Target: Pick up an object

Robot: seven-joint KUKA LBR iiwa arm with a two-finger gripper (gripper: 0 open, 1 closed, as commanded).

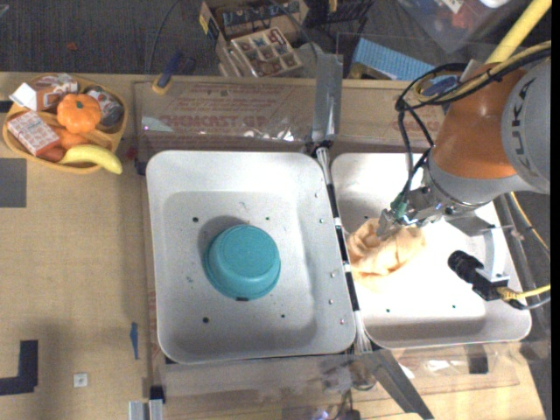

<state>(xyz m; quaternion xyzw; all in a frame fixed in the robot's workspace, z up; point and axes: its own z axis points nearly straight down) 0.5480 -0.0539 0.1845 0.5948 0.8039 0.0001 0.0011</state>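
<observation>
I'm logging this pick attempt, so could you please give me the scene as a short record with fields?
left bin: teal bowl, upside down, near the middle
right bin: crumpled tan cloth by its left wall
gripper: down at the cloth's top edge
grasp: cannot tell
outside bins: fruit basket, far left

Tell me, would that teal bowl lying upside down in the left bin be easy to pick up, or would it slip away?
The teal bowl sits rim-down, a smooth dome, so the gripper would probably find little edge to pinch and might slide off. It looks like rigid plastic, likely light and unlikely to break. Pushed, it would probably skid across the left bin's flat floor rather than roll.
</observation>
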